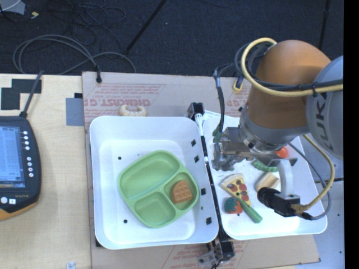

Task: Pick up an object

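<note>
Yellow pizza slice toy [235, 186], red dots, right bin [314, 220]

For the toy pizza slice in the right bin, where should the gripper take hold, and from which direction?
The flat, wedge-shaped toy pizza slice lies on the floor of the right white bin, crust toward the upper left, tip toward the lower right. Probably best: come straight down and pinch across its two long straight edges near the wider crust end. A green stick-shaped toy lies near the tip, so that end looks crowded.
</note>
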### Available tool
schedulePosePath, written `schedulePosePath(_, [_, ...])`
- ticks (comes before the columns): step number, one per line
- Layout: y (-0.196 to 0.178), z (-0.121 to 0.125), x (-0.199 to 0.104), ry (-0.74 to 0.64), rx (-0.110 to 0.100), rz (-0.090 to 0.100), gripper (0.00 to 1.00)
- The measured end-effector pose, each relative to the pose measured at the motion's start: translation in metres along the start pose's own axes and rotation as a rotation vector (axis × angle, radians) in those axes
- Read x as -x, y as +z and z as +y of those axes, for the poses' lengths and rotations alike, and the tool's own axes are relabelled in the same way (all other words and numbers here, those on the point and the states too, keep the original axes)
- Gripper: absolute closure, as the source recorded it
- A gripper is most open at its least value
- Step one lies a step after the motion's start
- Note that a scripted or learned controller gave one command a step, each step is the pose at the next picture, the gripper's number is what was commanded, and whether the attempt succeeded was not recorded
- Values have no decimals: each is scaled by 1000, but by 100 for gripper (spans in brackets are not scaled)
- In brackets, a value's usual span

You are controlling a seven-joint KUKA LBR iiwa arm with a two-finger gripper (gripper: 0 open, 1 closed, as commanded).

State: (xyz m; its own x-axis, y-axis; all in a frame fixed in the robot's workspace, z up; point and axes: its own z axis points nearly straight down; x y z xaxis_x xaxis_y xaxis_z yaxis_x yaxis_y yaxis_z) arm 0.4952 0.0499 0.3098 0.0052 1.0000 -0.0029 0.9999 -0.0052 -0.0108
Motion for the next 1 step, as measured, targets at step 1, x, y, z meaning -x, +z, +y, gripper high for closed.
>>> schedulePosePath(1, [-129, -21, -34, -11, 21, 7, 100])
